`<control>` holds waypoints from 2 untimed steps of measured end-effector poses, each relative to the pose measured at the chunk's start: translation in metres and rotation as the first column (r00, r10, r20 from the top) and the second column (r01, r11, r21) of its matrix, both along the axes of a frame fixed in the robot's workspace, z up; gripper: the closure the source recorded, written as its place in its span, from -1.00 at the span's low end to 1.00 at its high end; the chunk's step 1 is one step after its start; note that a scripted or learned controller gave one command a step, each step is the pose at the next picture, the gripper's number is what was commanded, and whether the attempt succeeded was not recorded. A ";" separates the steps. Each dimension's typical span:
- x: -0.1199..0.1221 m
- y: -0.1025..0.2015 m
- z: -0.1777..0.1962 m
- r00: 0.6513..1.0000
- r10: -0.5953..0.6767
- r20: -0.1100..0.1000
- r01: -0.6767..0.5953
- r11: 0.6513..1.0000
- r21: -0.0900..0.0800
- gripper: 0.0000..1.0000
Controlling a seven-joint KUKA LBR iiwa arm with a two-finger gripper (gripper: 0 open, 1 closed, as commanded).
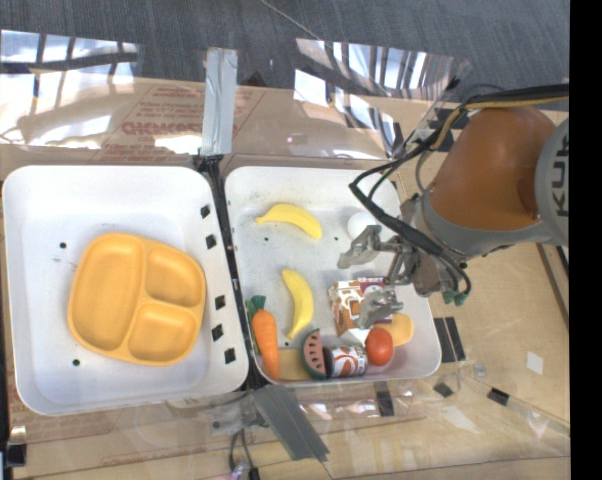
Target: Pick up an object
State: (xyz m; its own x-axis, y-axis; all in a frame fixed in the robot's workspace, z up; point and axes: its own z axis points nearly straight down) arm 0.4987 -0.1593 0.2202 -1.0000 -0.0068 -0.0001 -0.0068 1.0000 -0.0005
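Metal fingers of the gripper [371, 278] were seen spread wide over the right-hand bin [281, 183], nothing held between them, above a small printed carton [348, 303] at the lower right of the frame, so the approach was judged underway and a straight descent called for.

You've got two bins side by side; the left bin [21, 268] just has a divided tray [136, 296] in it, sitting left of centre; the right bin [281, 183] holds everything else; one banana [290, 219] near the back, a second banana [299, 301] in front of it; carrot [266, 341], watermelon slice [314, 355], can [346, 360] and tomato [379, 345] run left to right along the front wall; a small carton [349, 303] sits just behind the can.
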 end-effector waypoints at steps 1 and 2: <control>0.003 -0.003 -0.113 0.996 -0.086 0.025 0.086 0.996 -0.003 -1.00; -0.010 0.061 -0.107 1.000 -0.001 0.015 0.002 1.000 -0.006 -1.00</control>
